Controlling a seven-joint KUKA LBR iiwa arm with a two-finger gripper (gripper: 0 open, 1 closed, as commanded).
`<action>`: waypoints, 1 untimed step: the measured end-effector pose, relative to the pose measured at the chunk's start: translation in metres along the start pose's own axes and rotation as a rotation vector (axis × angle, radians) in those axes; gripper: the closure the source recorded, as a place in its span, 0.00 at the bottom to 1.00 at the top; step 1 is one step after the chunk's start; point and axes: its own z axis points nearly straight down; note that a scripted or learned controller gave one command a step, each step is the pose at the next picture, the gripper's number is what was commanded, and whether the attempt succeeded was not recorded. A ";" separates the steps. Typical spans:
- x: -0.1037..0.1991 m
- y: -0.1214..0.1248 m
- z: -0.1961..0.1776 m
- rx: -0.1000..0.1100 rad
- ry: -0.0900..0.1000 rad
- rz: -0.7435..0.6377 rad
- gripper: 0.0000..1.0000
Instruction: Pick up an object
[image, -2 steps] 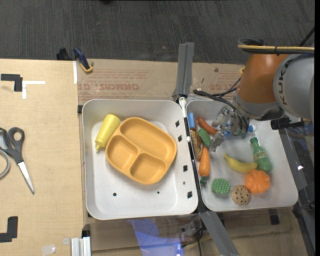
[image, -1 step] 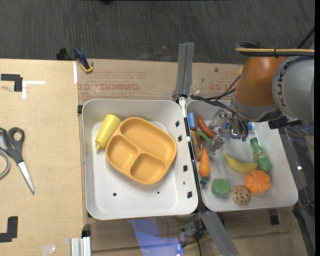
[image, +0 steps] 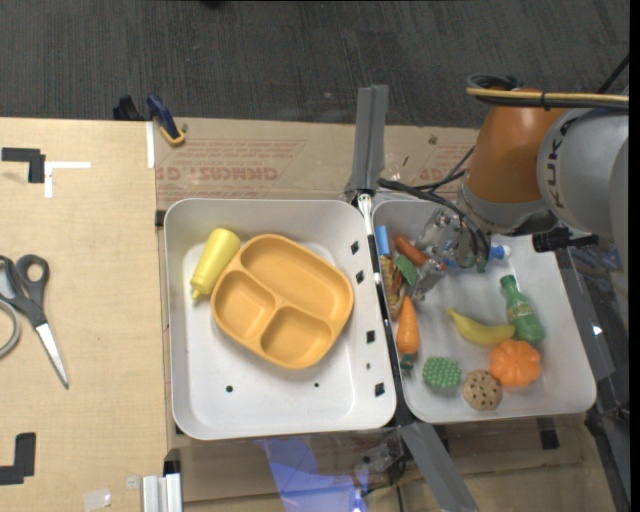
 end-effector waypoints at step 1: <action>-0.008 -0.006 -0.001 0.000 -0.001 0.055 0.00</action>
